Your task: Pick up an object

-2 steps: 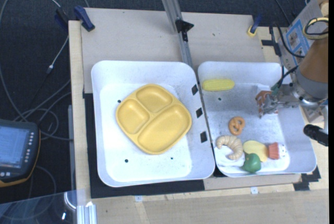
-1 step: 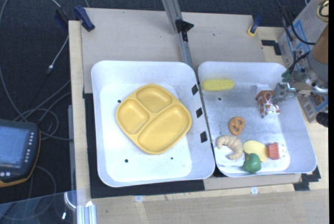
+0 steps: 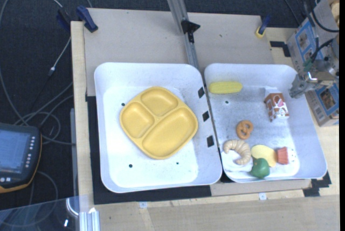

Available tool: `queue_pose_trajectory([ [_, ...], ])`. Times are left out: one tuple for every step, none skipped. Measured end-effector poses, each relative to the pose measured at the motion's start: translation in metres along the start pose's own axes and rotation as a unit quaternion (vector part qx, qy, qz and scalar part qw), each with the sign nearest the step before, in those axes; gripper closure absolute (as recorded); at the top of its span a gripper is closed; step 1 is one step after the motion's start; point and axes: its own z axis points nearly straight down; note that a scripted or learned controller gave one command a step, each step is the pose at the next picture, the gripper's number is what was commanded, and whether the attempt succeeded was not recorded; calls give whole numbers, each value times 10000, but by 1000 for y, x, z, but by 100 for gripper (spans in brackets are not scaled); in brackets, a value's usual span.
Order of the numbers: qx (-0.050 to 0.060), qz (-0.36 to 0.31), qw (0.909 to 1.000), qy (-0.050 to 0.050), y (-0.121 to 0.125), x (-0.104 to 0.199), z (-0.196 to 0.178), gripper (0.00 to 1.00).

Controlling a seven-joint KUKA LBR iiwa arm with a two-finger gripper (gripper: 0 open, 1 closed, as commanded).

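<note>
Nothing lifted yet. End effector (image 3: 299, 86) poised at right bin's (image 3: 302, 117) right rim, grip state impossible to tell. Candidates all lying in that bin: corn (image 3: 225, 87), carton (image 3: 275, 106), pretzel (image 3: 244, 128), croissant (image 3: 239, 150). Descent and grasp remaining, seemingly.

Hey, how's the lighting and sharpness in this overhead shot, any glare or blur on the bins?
Camera view: even, soft light; faint shadows beside the yellow divided plastic tray; mild sheen on the right white bin; small toys look slightly soft; pincer near the right edge is blurry.
</note>
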Motion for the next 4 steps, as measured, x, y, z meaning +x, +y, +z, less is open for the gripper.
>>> queue_pose_trajectory([
  [46,-23,10000,31,15,53,10,100],
  [20,-28,10000,24,30,102,-2,100],
  [29,-31,10000,27,45,165,0,100],
  [27,-24,10000,24,66,211,3,100],
])
